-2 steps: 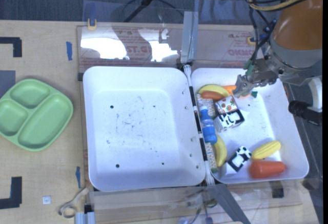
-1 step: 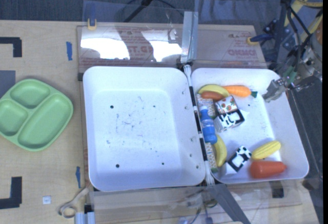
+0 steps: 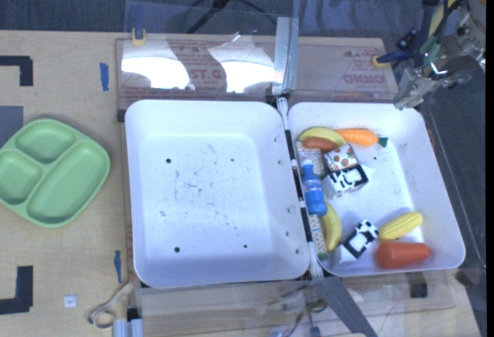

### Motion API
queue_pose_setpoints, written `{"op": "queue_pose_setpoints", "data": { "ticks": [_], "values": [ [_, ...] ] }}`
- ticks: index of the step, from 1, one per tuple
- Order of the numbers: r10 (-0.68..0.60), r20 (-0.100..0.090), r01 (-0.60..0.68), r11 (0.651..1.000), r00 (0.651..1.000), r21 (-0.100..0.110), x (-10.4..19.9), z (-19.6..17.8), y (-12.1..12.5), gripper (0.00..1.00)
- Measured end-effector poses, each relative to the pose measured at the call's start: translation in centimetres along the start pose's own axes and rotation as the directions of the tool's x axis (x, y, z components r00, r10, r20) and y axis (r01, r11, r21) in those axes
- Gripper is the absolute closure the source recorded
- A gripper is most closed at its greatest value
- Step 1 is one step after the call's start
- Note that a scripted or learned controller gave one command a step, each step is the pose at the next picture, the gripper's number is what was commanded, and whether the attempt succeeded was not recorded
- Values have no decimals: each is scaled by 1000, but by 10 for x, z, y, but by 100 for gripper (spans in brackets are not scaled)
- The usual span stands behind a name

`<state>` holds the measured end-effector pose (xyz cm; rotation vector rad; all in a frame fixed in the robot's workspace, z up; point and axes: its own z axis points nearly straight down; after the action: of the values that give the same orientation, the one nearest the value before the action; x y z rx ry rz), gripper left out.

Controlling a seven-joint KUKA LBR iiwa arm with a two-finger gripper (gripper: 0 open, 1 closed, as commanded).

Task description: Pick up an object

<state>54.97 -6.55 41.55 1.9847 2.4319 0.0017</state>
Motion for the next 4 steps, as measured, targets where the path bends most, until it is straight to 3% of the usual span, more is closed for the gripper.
{"op": "queue_pose_setpoints", "data": {
  "ticks": [1, 2, 3, 4],
  "values": [
    [107, 1, -107, 994, 994, -1, -8, 12, 92, 100],
    [5, -2, -5, 1000, 1000, 2, 50, 91, 125, 100],
    [13, -2, -13, 1000, 1000, 3, 99, 126, 139, 100],
    [-48, -1, 48, 999, 999, -2, 142, 87, 149, 100]
  ]
}}
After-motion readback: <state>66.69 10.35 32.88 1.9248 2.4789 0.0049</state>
